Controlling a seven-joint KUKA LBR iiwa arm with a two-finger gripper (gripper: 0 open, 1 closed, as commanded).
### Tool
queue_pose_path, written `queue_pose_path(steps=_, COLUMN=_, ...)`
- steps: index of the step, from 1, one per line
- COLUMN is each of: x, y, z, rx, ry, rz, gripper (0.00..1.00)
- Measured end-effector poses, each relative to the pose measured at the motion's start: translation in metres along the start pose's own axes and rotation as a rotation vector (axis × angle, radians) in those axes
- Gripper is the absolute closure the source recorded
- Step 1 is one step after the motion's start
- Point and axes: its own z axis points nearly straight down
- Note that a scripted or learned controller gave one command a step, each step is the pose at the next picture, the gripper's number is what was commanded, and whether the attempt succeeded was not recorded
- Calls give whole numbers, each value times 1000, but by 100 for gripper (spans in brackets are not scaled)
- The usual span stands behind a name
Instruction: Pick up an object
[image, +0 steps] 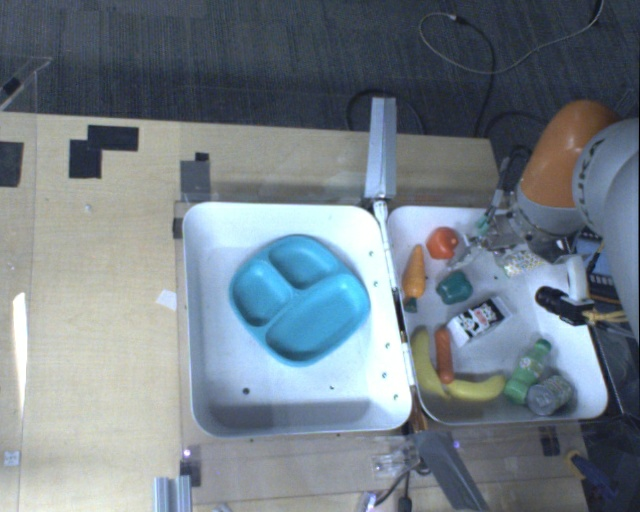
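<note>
The arm reached in from the right over the far part of the right bin (592, 395), and its gripper (484, 236) hung low near the bin's far wall. Whether anything sat in the gripper could not be told; the view was too small and cluttered there.

The nearest things lay just to its left and a little nearer: a small red tomato (442, 241) almost beside it, and a dark green block (454, 288) just near of that. An orange carrot (414, 271) lay further left along the bin's left wall, its long axis running far to near. A white carton (476, 320) sat mid-bin, and a banana (450, 378), a green bottle (527, 369) and a grey can (548, 396) lay at the near end, well apart from the gripper.

The left bin (200, 330) held a blue divided tray (300, 298).

Judging from this, the tomato was the likeliest target, needing a short move left.
</note>
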Motion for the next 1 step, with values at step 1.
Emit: queue_pose_path(steps=1, x=19, y=-107, z=-3, rx=-4, ry=0, rz=92, gripper=0)
